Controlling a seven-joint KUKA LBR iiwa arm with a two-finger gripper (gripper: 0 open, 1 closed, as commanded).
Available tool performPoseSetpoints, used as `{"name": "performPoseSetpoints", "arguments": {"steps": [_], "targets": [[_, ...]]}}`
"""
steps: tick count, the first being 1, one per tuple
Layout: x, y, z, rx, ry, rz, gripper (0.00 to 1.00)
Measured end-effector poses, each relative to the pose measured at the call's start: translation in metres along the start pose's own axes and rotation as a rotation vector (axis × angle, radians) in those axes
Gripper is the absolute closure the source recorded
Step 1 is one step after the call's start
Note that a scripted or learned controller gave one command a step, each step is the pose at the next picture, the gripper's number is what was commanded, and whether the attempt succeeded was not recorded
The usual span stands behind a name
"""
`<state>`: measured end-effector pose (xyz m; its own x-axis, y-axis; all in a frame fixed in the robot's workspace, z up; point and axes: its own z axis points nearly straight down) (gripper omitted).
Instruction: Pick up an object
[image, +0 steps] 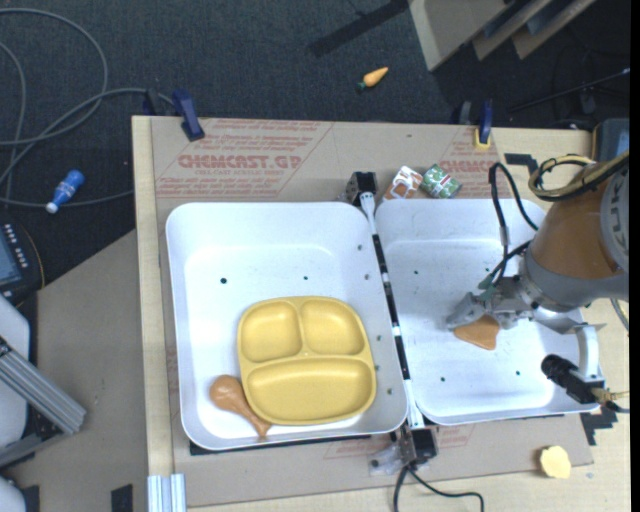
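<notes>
Down in the right bin (440, 390), the gripper (478, 312) is sitting low over an orange wedge (479, 334), which is lying on the bin floor just right of centre, at about 6 o'clock from the fingertips. Whether the jaws are apart or closed I cannot tell; the wrist is hiding them, and nothing is visibly sitting between them.

Judging by its look, the wedge is probably a small toy food piece (light, smooth, likely hard plastic or firm foam). It should be lifting easily, but a flat, tapered shape is prone to squirting out of a pinch. Closing across its thicker end, not the thin tip, seems the safer hold.

The white plastic floor is looking slick, so a nudged piece could be sliding rather than staying put. Room is generous: the walls are well apart from the wedge on every side.

In the left bin (200, 260), a yellow tray (305, 360) is lying at 6 o'clock of centre, with an orange drumstick (236, 398) touching its 8 o'clock edge.
</notes>
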<state>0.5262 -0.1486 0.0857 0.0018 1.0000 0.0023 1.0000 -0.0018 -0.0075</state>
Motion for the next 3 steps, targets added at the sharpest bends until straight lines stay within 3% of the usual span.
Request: {"name": "performPoseSetpoints", "arguments": {"steps": [1,2,3], "targets": [[0.0,0.002,-0.014,-0.009,-0.003,-0.001,1.0],[0.0,0.002,-0.014,-0.008,-0.002,-0.001,0.0],[-0.014,0.009,-0.062,-0.014,-0.006,-0.001,0.0]]}}
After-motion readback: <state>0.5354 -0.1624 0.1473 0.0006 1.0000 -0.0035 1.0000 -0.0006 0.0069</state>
